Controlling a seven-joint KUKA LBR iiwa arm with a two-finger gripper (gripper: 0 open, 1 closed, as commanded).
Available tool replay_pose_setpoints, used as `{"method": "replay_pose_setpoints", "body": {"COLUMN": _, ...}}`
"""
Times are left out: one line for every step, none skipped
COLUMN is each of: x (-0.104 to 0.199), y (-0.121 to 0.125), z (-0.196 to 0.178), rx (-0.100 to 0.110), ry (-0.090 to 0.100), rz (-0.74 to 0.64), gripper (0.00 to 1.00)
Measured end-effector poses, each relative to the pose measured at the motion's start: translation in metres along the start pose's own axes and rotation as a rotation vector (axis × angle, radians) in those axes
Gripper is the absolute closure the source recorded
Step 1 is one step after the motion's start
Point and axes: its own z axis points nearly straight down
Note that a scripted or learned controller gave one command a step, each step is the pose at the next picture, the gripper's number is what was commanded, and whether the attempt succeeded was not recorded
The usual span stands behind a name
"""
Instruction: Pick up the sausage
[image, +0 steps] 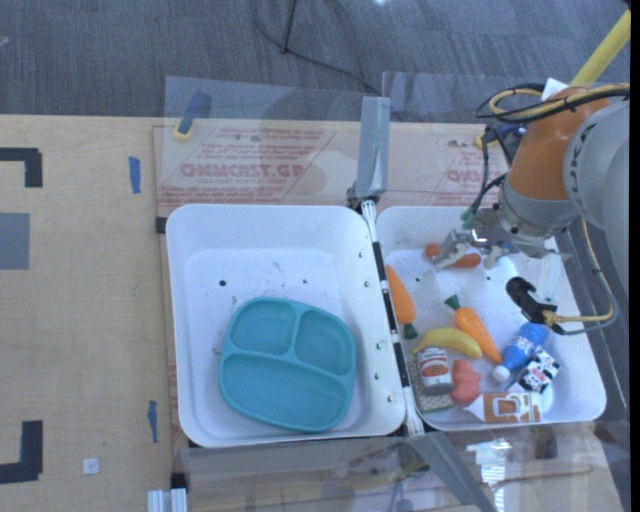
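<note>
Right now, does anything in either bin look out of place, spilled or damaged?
Nothing stands out. The teal divided plate lies flat in the left bin, tidy. The toy food, including the banana and two carrots, is loosely jumbled in the right bin, none spilled outside. The pincer hangs over the sausage.

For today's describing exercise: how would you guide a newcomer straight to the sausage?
Start at the right-hand white bin and look to its far end, below the grey arm's orange band. The sausage lies at the gripper: a short reddish-orange link. Unlike the carrots nearer the viewer, it has no green top.
</note>
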Motion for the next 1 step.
{"method": "replay_pose_setpoints", "body": {"x": -0.0293, "y": 0.0198, "z": 0.0114, "rx": 0.005, "ry": 0.004, "rz": -0.001, "gripper": 0.0}}
